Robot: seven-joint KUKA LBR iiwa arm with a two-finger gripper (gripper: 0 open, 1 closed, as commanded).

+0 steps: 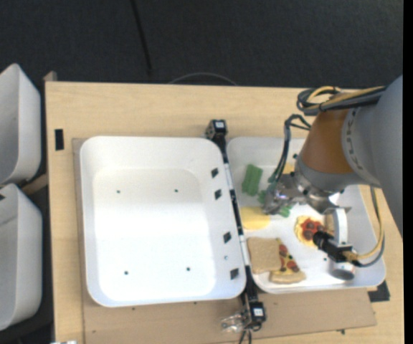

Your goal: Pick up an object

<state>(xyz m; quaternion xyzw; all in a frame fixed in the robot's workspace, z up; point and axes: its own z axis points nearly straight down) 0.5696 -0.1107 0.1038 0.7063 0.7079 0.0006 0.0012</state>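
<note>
Bench (142, 110): pale wood, carrying two shallow white bins side by side, seen from above at a slant.
Left bin (92, 221): the larger-looking of the two, plain white floor with a few small dark dots.
Right bin (257, 147): holds all the loose objects; the arm hangs over its middle.
Arm (364, 138): grey, with an orange band (326, 143) above the wrist, reaching in from the right; dark and yellow cables loop along it.
Gripper (278, 199): low over the right bin's centre, just right of the green block and above the yellow piece.
Jaws: cannot tell whether they are parted or closed (the wrist body and cables hide the fingertips), and nothing can be seen between them.
Green block (252, 179): lies tilted near the divider in the right bin's upper half, just beside the gripper; whether they touch is unclear.
Small green piece (284, 211): sits right under the gripper's lower edge.
Yellow piece (255, 219): flat against the divider, below the green block.
Tan slab (262, 254): toast-like, lying in the bin's lower left part.
Pizza-like toy (287, 271): tan with red spots, overlapping the slab's lower right corner, near the front wall.
Round red-and-yellow toy (309, 229): right of the yellow piece, beside a white and black part of the tool.
</note>
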